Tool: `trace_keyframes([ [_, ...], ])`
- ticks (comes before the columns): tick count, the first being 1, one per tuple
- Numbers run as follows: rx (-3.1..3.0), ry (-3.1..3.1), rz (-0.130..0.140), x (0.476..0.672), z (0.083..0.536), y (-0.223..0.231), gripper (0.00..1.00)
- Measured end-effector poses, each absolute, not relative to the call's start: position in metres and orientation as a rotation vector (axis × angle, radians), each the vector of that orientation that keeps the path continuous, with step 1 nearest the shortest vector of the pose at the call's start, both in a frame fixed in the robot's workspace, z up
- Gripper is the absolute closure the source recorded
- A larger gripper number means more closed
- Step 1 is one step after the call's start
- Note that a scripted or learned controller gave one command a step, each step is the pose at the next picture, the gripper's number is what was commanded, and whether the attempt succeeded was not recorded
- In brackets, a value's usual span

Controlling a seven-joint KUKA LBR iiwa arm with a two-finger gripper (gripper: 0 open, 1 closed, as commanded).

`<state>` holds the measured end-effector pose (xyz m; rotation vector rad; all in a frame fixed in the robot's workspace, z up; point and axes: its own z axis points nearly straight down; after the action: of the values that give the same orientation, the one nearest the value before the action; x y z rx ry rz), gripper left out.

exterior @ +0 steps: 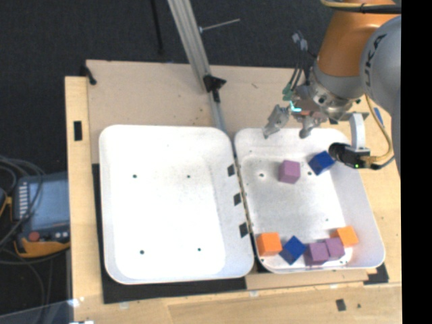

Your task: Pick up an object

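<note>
near edge: a row of blocks sits against the near wall of the right bin (368,214), an orange block (268,243), a blue block (293,249), two purple blocks (322,251) touching each other, and a second orange block (347,235) at the right; packed against the wall like this, they look awkward to reach.
middle of right bin: a lone purple block (289,171) lies on open floor, well apart from the row, and a second blue block (321,163) rests just to its right, tilted.
left bin (162,201): bare white floor with a few dark dots.
end effector (289,123): spread, nothing between its fingers, hanging over the far rim of the right bin, just beyond the lone purple block.
likely reason: held high and apart, it seems poised to drop on one of the two free-standing blocks.
task state: nothing picked up yet.
counter (148,93): tan board carrying both bins.
</note>
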<state>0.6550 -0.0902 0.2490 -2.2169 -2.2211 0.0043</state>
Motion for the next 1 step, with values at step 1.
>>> trace_keyframes([
  [1,-2.219,-2.225,0.0,0.6558,0.252,-0.0903,0.0],
])
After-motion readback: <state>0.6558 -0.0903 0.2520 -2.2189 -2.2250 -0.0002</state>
